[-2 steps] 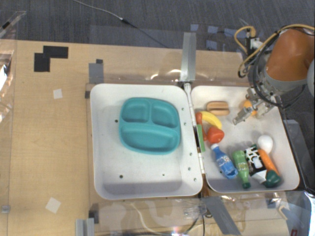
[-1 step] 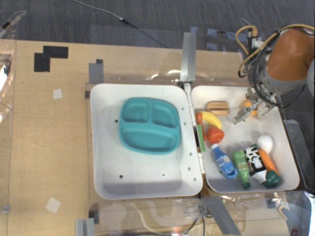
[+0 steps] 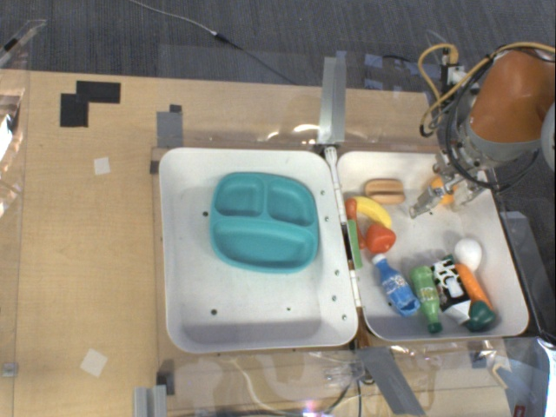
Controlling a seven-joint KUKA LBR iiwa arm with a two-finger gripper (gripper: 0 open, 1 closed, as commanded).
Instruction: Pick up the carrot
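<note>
While lying untouched at the right bin's (image 3: pixel 512 259) lower right, just beside the white egg (image 3: pixel 468 253): carrot (image 3: pixel 473 282), not yet picked. Gripper (image 3: pixel 443 194) near the bin's upper edge, well apart; fingers spread, pinching nothing. Approach, grasp, lift outstanding.

Two bins (image 3: pixel 174 233), perhaps nine toys

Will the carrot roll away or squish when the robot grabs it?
The carrot looks like hard toy plastic, so probably stiff, not squishy. Its slim rounded shape may slip or roll. It lies wedged among other toys in the right bin, so it might nudge them.
</note>
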